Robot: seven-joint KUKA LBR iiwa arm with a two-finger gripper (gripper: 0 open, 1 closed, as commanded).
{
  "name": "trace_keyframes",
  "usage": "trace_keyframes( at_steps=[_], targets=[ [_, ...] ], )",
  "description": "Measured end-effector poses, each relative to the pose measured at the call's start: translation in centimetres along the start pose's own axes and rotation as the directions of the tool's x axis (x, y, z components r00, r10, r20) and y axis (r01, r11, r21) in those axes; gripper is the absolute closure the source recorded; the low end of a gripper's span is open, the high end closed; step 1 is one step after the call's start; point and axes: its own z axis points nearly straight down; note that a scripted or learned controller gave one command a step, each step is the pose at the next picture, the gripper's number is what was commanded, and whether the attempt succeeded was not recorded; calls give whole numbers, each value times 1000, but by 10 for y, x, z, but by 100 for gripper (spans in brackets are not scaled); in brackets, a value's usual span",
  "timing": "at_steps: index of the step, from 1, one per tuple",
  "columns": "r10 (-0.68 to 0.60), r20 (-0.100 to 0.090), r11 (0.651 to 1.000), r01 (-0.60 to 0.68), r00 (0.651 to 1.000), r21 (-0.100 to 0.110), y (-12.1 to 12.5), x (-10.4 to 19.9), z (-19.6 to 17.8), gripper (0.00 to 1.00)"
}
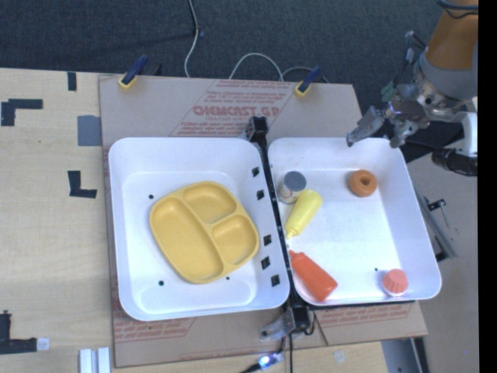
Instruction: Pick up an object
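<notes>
My gripper (378,133) hangs over the far right rim of the right bin (388,294), its two fingers spread open with nothing between them. Below it and a little left, a brown doughnut (362,183) lies in the bin. A yellow bottle (302,212) rests near the divider, with a small grey-topped can (292,185) just behind it. An orange-red bottle (313,275) lies at the front left corner of that bin. A small pink object (394,282) sits at the front right corner.
The left bin (124,208) holds a yellow divided plate (203,230). A black divider (266,200) runs between the bins. Yellow-and-blue clamps (133,71) (307,79) grip the cardboard at the back, and a white cable (256,59) loops there.
</notes>
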Motion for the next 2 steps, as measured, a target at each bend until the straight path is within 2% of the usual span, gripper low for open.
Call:
trace_keyframes(
  at_steps=[1, 2],
  targets=[
    [-3, 2, 1000, 3, 1000, -11, 2, 1, -7, 0],
    [-3, 2, 1000, 3, 1000, -8, 7, 0, 56, 0]
  ],
)
